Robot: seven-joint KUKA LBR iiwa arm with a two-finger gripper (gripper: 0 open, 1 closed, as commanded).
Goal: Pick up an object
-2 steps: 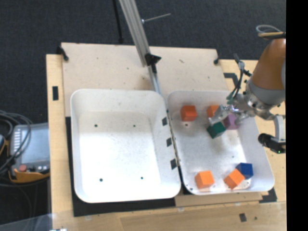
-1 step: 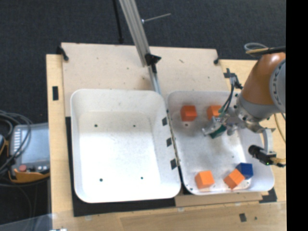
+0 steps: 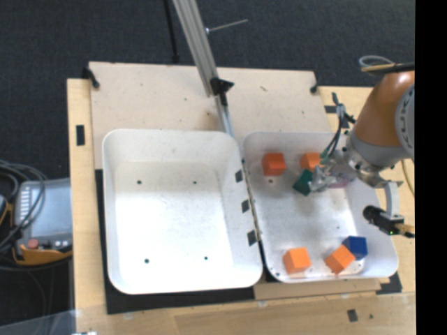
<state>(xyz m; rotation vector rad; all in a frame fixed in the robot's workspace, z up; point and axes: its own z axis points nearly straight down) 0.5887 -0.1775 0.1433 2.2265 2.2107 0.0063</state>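
Your gripper (image 3: 318, 181) is down in the right bin (image 3: 318, 222), at the upper middle of its floor, right against a dark green block (image 3: 302, 183) with an orange block (image 3: 310, 161) just behind it. This looks like the closing-in step of the pick, though you cannot tell here whether the fingers are apart or clamped on the green block. Next, you would want a firm close on it and a straight lift, keeping clear of the orange neighbour.

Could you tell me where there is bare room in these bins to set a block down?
The left bin offers bare floor wall to wall. In the right bin, the middle is free, between the green block by the claw and the orange block in front. Its back and front-right corner are crowded.
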